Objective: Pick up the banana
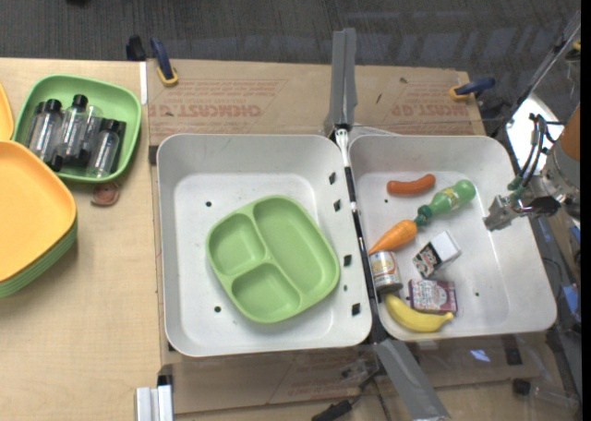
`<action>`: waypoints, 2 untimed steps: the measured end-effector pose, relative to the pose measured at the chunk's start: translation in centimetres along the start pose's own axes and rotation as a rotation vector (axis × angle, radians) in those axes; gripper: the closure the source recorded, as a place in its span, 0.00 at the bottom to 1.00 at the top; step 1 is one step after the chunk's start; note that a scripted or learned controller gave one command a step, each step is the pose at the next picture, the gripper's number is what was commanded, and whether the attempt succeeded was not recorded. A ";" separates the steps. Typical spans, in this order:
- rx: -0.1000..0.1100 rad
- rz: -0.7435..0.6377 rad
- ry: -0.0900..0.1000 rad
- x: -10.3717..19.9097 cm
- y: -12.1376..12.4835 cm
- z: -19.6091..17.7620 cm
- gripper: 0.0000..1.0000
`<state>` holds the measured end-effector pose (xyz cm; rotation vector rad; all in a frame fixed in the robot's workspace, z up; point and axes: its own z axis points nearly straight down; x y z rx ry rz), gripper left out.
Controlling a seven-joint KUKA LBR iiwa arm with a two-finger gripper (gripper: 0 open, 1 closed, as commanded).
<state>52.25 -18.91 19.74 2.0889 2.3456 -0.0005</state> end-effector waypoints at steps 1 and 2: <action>0.002 -0.082 0.002 -0.5 -4.7 9.1 1.00; 0.001 -0.128 0.001 0.1 -3.6 9.3 1.00</action>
